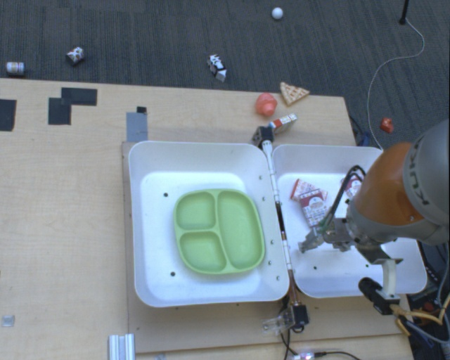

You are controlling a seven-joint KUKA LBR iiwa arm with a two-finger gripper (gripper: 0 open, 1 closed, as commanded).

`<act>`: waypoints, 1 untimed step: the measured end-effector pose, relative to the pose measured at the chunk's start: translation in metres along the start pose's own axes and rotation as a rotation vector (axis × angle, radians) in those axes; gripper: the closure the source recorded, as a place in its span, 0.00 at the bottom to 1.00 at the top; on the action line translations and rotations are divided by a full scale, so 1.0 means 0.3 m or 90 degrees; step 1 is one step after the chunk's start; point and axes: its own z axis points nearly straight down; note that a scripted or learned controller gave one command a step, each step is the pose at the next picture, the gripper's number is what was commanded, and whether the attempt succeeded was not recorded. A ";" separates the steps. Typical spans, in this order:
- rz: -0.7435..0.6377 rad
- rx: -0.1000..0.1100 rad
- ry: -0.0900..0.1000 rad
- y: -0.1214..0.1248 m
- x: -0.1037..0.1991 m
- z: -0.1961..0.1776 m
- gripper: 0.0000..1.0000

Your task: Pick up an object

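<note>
Camera view: fixed above the bench, looking down at a slant on two white bins set side by side.
Bench [63, 232]: light wood surface; dark carpet lies beyond its far edge.
Left bin [151, 232]: shallow, white; holds a tray.
Tray [219, 231]: pale green, three compartments, lying flat near the bin's middle, slightly skewed to the bin walls.
Right bin [330, 278]: shallow, white; touches the left bin along a shared rim.
Packet [310, 197]: red and white, lying flat in the far half of the right bin, near its left side.
Second item [354, 186]: red and white, just beside the arm at the bin's far right; partly hidden, identity cannot be told.
Arm [401, 190]: grey with an orange band, entering from the right and covering the right part of the right bin.
Gripper [314, 239]: low over the right bin, just near the packet's close edge.
Finger state: cannot tell; the tips are too small and blurred, and nothing is seen clamped between them.
Ball [266, 104]: red, on the bench beyond the bins.
Wedge [294, 92]: tan, triangular, just beside the ball at the bench's far edge.
Carpet items: small scattered objects, including a white ball [277, 13].
Black patches [70, 104]: flat dark shapes on the bench's far left.
</note>
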 end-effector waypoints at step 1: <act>0.001 0.004 0.000 -0.008 -0.003 0.038 0.00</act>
